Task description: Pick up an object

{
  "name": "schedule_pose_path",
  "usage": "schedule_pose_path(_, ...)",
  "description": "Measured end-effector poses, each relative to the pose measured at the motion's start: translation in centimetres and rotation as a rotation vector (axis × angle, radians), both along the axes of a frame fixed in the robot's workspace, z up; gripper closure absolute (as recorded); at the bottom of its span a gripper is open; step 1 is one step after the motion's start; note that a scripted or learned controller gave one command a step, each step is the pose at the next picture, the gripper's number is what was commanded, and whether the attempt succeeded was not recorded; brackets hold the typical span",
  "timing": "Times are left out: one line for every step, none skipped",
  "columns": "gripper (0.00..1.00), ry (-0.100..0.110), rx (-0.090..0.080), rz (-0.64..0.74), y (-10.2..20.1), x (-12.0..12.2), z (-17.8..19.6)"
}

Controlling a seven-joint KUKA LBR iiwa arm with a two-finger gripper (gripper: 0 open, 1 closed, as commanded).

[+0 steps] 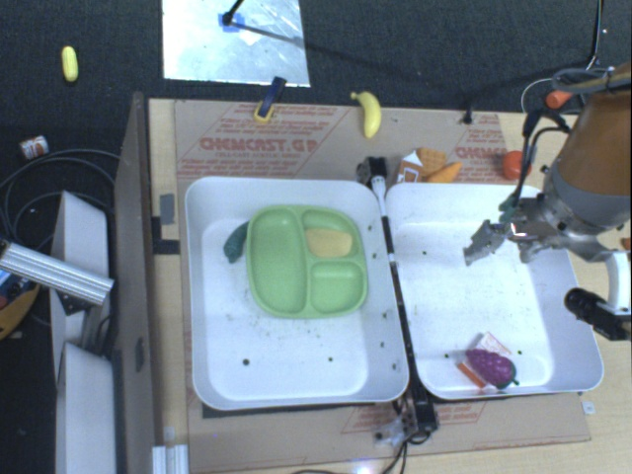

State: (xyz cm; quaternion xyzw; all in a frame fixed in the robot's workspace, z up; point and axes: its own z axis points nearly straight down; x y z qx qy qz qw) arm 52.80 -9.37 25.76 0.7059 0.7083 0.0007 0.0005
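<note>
Bins number 2, both shallow and white, side by side on a brown sheet (296,131) printed with red lettering that seems to read "CHEMCAST GP" more than once. Taking the green divided plate (306,262) as landmark: it has 3 compartments and sits in the left bin (227,363), with 1 pale yellow item (330,242) lying in its upper right compartment and 1 dark green item (235,241) touching its left rim on the bin floor. Right of the plate, across the seam between the bins, the right bin (568,358) holds 1 purple eggplant-like toy (492,366) near its lower edge, resting on a small white and orange piece (472,370). Far right of the plate, 1 grey arm (592,166) hangs over the right bin, and its gripper (486,245) points toward the plate, above bare bin floor and well apart from the purple toy; whether its fingers are spread or closed cannot be told, and nothing is seen in them. Above the plate, beyond the bins, lie 1 yellow banana (369,114), 1 blue and yellow clip (267,102), 1 orange carrot-like piece (442,173) and 1 red-orange ball (512,164). Far up and left of the plate, 1 small yellow object (69,63) rests on the dark floor.
</note>
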Motion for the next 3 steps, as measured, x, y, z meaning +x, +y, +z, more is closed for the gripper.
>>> schedule_pose_path(0.00,-0.004,-0.003,-0.001,-3.2,7.8,-13.5)
schedule_pose_path(1.00,-0.003,-0.001,-0.002,-3.1,7.6,-12.0)
schedule_pose_path(1.00,-0.005,0.000,0.007,3.6,9.3,-7.0)
